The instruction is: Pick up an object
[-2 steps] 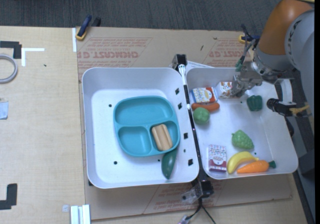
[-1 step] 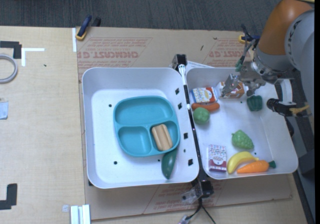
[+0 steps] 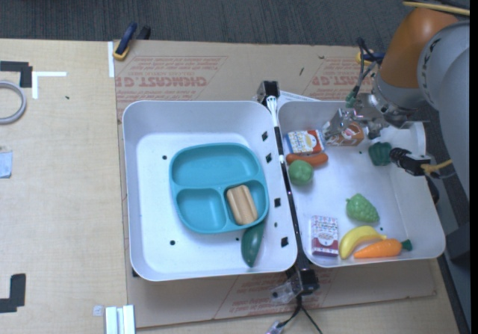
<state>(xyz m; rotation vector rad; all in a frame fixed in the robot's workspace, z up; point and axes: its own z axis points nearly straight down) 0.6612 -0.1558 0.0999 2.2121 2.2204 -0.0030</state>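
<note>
A: Has the gripper (image 3: 345,125) got anything yet?
B: I can't tell; its jaws are too blurred to read. An orange-brown object (image 3: 354,134) sits right at them, the small carton (image 3: 304,141) just beside, so the lift seems still ahead

There are two white bins, the left bin (image 3: 149,198) and the right bin (image 3: 418,213). One blue plate (image 3: 196,175). One bread roll (image 3: 240,204). One banana (image 3: 360,238). Two carrots, one (image 3: 379,249) and another (image 3: 312,160). Two small boxes, one (image 3: 324,236) and another (image 3: 302,141).
</note>
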